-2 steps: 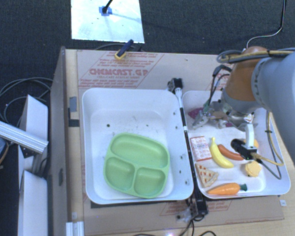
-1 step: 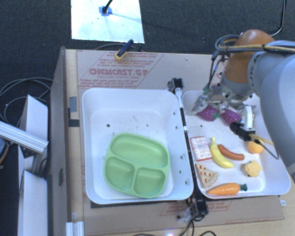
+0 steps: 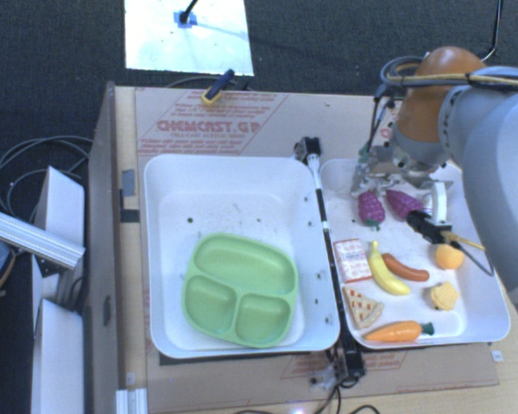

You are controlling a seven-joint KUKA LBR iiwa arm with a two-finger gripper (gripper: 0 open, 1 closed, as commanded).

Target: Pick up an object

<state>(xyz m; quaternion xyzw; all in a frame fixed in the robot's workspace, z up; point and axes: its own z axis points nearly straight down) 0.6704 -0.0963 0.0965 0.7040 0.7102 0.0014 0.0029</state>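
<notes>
The end effector (image 3: 382, 176) hovered low over the far end of the right bin (image 3: 488, 322), just above a purple grape bunch (image 3: 370, 207); whether it was spread or pressed together could not be told. The left bin (image 3: 160, 231) held a green divided tray (image 3: 240, 289)

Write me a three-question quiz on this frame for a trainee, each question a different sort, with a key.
1. True or false: the green divided tray lies in the left bin.
2. Which toy lies nearest the gripper? A) carrot B) purple grapes C) pizza slice
3. Fill in: the yellow banana lies beside the ____.

Key: 1 true. 2 B. 3 sausage.
</notes>
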